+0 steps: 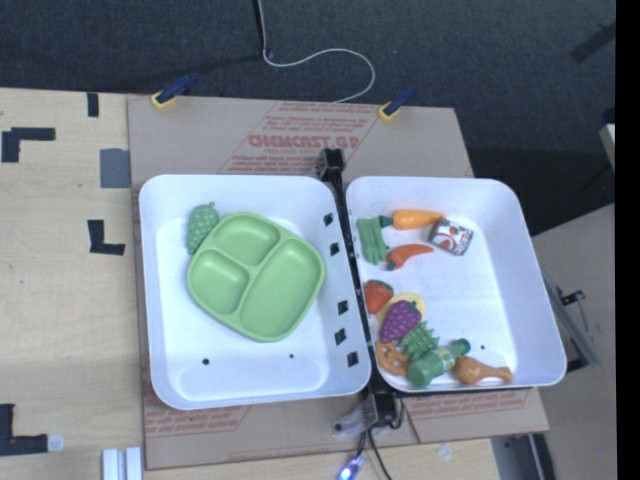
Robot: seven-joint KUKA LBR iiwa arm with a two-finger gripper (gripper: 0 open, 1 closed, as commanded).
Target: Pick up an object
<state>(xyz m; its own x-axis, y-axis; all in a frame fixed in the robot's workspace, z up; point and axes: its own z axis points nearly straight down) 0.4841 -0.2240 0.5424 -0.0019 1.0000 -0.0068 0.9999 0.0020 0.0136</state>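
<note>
Dark carpet behind, cardboard-topped bench (300,133), two white bins side by side. Can't tell the gripper's state. Nothing is picked yet, I'd say it's pre-approach. Right bin (500,268) holds the candidates: carrot (417,218), small can (450,236), purple grapes (397,320) in a pile by the divider. Left bin (170,268) has a green tray (256,276). The can sits apart from its neighbours, so it's the easiest target; descend over it with the jaws wide.

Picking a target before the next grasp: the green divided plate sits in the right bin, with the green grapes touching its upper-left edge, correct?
Not quite. The camera view shows the green divided plate in the left bin, not the right; the green grapes do sit at its upper-left edge.
</note>
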